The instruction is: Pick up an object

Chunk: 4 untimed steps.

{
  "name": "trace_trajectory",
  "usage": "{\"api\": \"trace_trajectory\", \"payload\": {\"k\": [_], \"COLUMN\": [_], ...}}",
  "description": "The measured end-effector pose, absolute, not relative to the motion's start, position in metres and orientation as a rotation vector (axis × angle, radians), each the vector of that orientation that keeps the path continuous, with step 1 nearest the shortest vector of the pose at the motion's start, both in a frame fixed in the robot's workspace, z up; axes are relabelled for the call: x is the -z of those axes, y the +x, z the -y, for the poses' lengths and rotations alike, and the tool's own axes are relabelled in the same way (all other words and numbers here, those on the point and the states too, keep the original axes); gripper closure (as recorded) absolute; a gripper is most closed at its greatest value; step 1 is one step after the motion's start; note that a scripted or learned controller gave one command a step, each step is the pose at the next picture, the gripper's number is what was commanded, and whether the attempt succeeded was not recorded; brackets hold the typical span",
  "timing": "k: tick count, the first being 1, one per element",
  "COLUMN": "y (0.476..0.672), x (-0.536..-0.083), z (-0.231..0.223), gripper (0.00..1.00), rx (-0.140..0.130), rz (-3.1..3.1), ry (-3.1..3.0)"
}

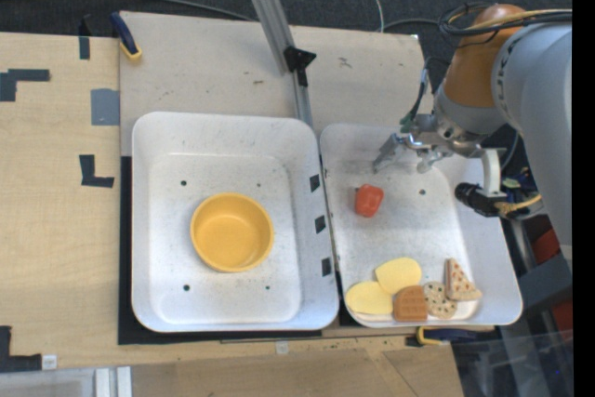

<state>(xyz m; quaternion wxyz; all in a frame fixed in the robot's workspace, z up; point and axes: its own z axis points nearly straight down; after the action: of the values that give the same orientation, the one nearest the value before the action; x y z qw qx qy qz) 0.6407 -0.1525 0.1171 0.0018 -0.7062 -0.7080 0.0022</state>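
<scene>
Gripper [403, 160] hanging over the far end of the right bin [483, 288], fingers spread wide with nothing between them. Small red object [369, 200] lying on the bin floor just below and slightly left of the fingertips, apart from them. Further toward the near edge, well apart from the gripper: a cluster of yellow pieces [386, 286], brown biscuit [410, 303] and wedge [459, 281]; yellow bowl [231, 231] far left in the other bin [149, 200].
</scene>
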Motion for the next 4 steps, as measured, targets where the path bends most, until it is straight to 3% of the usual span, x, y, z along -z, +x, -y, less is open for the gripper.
{"api": "trace_trajectory", "payload": {"k": [1, 3, 4], "y": [0.642, 0.643, 0.644], "x": [-0.130, -0.237, -0.239], "z": [0.152, 0.154, 0.102], "gripper": [1.00, 1.00, 1.00], "rx": [-0.003, 0.004, -0.001], "rz": [2.226, 2.226, 2.227], "ry": [-2.216, -2.223, -2.215]}}
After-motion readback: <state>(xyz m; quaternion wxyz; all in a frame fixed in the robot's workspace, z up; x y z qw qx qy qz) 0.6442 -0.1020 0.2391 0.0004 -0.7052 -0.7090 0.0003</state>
